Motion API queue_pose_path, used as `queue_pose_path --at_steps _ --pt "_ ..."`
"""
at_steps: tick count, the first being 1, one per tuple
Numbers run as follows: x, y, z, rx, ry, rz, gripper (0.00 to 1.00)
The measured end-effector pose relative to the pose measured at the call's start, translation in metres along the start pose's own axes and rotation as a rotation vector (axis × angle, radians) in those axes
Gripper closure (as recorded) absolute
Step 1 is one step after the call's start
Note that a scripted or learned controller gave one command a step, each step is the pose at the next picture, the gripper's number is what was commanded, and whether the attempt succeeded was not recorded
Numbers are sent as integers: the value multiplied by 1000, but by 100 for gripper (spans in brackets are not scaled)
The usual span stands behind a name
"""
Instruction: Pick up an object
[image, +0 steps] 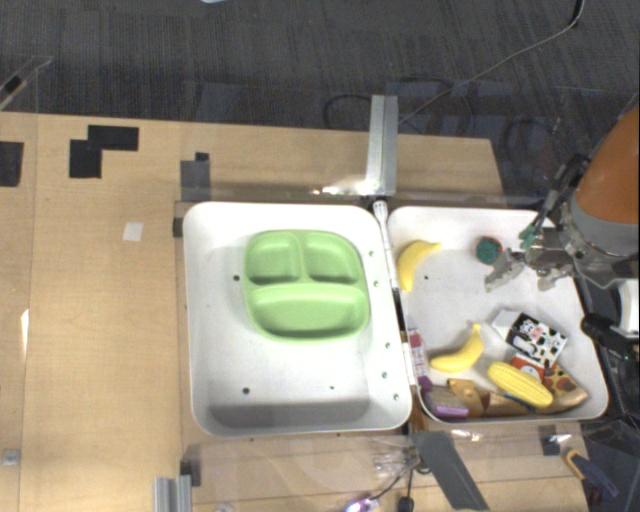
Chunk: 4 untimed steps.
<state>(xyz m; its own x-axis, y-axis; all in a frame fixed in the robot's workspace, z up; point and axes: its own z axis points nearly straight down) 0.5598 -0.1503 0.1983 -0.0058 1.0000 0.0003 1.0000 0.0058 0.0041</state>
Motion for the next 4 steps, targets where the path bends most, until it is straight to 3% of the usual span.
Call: queue_pose_path --at_steps 1,2,3,4 --pt "-44 24 -20 -3 -2 306 0" --pt "-16 -41 107 -9 -1 226 0" --pt "57 -10 107 -14 2 159 0" --pt "54 -66 106 -19 -3 -43 0"
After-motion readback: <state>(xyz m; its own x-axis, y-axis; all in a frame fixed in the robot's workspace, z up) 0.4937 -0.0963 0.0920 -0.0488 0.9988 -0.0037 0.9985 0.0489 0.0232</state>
